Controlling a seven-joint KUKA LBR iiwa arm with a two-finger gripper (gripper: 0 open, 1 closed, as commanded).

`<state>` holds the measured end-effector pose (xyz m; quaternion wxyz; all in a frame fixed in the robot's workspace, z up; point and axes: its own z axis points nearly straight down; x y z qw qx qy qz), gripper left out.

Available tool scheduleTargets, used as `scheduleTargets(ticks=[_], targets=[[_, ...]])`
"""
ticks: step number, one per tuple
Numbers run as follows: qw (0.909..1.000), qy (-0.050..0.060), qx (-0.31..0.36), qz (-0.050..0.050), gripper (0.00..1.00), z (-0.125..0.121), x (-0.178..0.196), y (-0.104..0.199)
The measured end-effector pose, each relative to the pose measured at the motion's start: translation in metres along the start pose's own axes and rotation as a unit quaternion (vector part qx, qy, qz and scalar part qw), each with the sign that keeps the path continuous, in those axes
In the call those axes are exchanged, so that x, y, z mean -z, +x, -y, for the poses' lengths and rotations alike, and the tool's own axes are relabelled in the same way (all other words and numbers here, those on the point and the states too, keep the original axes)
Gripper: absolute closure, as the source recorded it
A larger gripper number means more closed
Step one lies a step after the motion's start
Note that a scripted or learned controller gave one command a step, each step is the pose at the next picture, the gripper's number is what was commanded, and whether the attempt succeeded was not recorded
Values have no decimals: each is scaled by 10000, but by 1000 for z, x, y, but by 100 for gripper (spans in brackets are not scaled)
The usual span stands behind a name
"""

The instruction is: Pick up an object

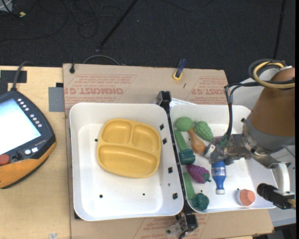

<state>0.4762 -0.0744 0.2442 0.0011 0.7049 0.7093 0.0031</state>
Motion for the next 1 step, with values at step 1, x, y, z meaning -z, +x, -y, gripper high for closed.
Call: scheduleTargets(ticks=[1], targets=[[10000, 22, 1, 6, 100, -1, 53, 69]])
